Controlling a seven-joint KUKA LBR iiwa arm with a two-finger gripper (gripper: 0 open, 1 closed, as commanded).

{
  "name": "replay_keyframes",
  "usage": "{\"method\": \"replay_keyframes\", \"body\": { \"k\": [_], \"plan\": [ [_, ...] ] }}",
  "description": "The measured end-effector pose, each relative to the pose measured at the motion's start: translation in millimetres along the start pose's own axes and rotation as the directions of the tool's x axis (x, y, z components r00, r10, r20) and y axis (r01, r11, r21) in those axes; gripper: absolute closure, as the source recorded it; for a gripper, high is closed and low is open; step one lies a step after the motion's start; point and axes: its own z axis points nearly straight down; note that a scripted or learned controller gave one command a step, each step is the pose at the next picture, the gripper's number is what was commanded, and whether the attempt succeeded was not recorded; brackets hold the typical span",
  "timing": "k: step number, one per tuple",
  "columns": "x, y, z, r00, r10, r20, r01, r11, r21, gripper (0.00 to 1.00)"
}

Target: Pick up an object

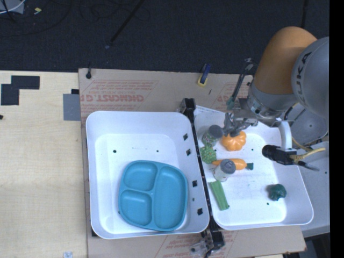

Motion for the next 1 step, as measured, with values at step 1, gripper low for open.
{"method": "replay_keyframes", "body": {
  "k": [1],
  "plan": [
    [44.8, -32.6, -2.6, 1.0, 0.0, 0.0, 0.0, 1.0, 0.001, 1.0]
  ]
}}
